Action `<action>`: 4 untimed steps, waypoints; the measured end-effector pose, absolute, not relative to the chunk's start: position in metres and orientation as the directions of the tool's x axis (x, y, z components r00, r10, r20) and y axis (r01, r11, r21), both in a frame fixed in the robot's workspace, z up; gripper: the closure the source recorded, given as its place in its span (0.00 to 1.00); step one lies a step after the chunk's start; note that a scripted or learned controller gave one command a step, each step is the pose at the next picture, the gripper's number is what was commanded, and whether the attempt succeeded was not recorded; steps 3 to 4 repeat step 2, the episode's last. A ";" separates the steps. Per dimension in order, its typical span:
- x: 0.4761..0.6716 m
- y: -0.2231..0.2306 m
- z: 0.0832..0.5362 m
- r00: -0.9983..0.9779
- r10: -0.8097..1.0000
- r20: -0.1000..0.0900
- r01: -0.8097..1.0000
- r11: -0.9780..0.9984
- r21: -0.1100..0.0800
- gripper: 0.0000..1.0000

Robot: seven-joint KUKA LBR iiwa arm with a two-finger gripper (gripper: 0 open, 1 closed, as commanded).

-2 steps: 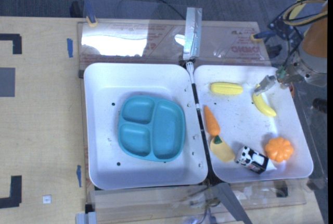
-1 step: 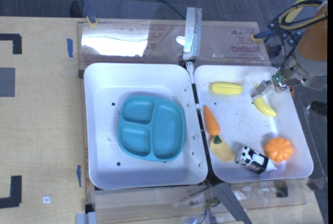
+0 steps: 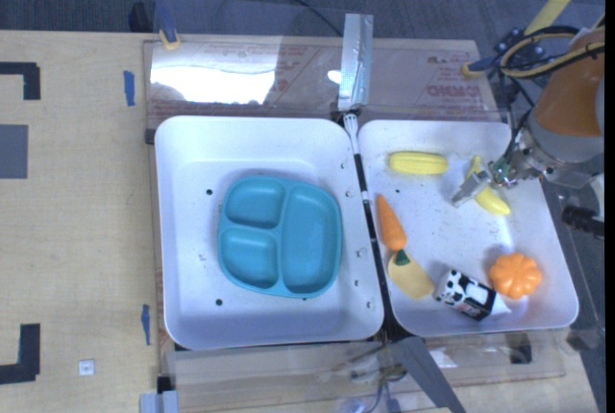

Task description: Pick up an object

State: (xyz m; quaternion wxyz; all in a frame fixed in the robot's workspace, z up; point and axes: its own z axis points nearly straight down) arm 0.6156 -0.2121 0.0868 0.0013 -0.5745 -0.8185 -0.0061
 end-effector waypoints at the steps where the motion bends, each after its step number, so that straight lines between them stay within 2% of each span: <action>1: 0.617 -0.216 0.099 -0.339 0.941 -0.002 0.941 0.339 0.011 1.00; 2: 0.634 -0.225 0.198 -0.307 0.952 -0.007 0.952 0.307 0.009 1.00; 4: 0.634 -0.225 0.198 -0.307 0.952 -0.007 0.952 0.307 0.009 1.00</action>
